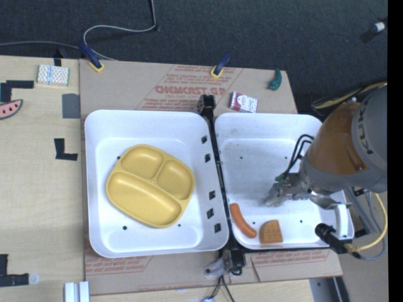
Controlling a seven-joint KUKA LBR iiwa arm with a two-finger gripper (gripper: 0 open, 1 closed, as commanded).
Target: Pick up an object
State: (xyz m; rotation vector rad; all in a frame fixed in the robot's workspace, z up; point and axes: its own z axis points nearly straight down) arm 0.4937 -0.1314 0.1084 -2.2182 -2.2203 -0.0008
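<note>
On brown cardboard, two white bins over dark carpet.

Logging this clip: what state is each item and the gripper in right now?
yellow divided plate: flat in the left bin, nothing on it.
hot dog: lying in the right bin, untouched.
toast piece: lying beside the hot dog.
gripper: low in the right bin, holding nothing visible.

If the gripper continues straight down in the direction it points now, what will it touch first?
Probably the bare floor of the right bin. The gripper points down there; the sausage and the toast piece lie nearer the camera. Depth is unclear.
</note>
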